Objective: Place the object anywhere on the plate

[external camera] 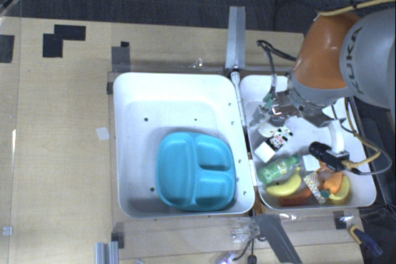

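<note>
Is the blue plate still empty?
Empty: the blue plate in the left bin shows bare compartments.

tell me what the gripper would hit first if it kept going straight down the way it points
Probably the small white and black object lying right under the gripper in the right bin, above the pile of toy food. Depth is hard to judge from this slanted view.

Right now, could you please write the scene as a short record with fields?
left bin: holds a blue divided plate, nothing on it
right bin: toy food pile with a banana, a green packet and a small white block
gripper: low over the right bin's far part
task state: no object on the plate yet
</note>
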Action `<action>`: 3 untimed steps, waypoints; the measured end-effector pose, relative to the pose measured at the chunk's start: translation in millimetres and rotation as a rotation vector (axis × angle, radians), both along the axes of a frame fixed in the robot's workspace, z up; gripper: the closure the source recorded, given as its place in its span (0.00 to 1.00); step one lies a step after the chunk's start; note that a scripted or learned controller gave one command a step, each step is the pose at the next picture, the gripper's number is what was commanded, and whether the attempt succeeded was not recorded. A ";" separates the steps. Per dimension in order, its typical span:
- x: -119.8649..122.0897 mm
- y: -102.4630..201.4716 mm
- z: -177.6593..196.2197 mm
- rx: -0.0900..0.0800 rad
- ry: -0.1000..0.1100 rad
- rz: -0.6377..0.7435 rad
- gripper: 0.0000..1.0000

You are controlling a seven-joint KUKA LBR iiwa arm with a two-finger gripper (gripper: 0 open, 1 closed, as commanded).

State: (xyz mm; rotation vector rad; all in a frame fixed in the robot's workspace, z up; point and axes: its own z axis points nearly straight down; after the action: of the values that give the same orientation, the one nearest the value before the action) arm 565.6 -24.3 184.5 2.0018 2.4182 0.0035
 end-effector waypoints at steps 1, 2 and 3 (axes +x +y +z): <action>-24.3 70.0 0.4 0.000 -0.001 0.200 1.00; -24.2 69.6 0.4 0.000 -0.001 0.200 0.00; -22.0 70.8 12.1 0.001 -0.008 0.201 1.00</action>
State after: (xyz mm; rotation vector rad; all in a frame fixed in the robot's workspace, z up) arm 543.7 46.4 196.6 1.7463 2.6021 0.0140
